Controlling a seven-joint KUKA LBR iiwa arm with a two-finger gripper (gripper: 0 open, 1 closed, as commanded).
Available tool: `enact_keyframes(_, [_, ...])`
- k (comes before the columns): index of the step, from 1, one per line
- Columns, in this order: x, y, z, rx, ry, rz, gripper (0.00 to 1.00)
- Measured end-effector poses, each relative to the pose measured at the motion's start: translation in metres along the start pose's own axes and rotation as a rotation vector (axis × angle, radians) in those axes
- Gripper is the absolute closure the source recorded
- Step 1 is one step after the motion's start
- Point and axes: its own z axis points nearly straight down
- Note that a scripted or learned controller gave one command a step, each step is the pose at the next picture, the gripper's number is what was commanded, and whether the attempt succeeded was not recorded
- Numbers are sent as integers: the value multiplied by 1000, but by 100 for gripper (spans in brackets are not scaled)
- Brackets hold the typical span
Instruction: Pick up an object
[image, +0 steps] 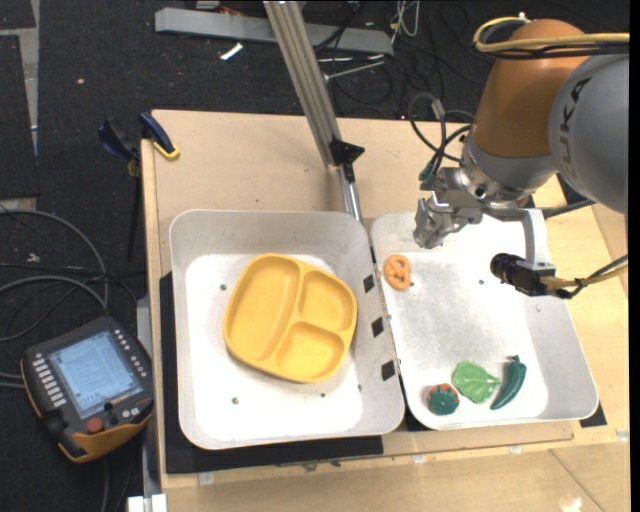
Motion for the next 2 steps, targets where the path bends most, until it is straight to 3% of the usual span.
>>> enact_keyframes(2, [113,-48,17,1,1,-2,100])
